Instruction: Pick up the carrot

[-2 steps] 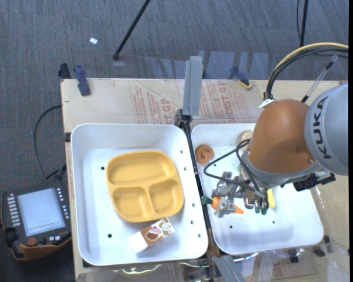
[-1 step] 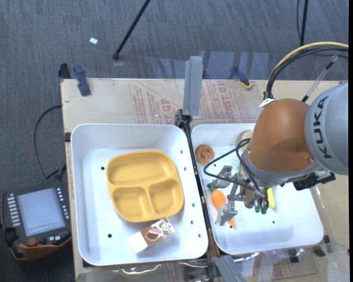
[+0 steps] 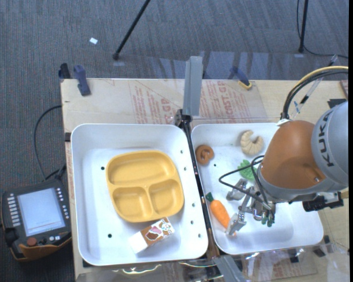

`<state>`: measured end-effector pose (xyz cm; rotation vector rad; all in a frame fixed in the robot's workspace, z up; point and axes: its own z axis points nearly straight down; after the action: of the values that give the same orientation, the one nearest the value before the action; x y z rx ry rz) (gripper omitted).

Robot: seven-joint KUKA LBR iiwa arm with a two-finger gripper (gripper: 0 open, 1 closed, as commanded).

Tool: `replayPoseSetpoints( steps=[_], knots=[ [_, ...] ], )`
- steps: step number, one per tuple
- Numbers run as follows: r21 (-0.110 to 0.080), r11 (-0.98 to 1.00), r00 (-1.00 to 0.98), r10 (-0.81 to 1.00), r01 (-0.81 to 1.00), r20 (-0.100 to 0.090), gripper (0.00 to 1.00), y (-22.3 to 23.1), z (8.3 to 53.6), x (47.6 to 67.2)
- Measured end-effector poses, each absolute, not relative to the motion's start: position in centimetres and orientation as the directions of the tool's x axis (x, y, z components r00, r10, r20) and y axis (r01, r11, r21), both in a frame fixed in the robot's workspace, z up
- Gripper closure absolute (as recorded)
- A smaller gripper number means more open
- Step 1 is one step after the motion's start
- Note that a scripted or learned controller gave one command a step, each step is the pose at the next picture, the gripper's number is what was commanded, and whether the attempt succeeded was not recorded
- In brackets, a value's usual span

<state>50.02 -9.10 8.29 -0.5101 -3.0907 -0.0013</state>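
Observation:
The carrot [image 3: 219, 212], orange with a green top, lies near the left wall of the right bin [image 3: 303, 235], pointing toward the front. My gripper [image 3: 251, 218] hangs low over the bin floor just right of the carrot. It is open, with its left fingertip [image 3: 235, 223] close beside the carrot's tip and nothing between the fingers. The orange wrist band [image 3: 291, 160] and grey arm cover the bin's right half.
A brown doughnut [image 3: 204, 154], a croissant [image 3: 251, 141] and a green leafy piece [image 3: 245, 170] lie in the back of the right bin. The left bin [image 3: 85, 216] holds a yellow divided plate [image 3: 145, 185] and a small carton [image 3: 153, 234].

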Motion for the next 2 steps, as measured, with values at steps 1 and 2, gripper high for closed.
replayPoseSetpoints(
  steps=[1,2],
  knots=[
    [0.002,0.963,-0.963,0.271,0.271,0.0,0.0,-1.3,18.7,49.8],
    [-0.003,0.922,-0.922,0.386,0.386,0.008,0.0,1.4,18.4,47.6]
  ],
)
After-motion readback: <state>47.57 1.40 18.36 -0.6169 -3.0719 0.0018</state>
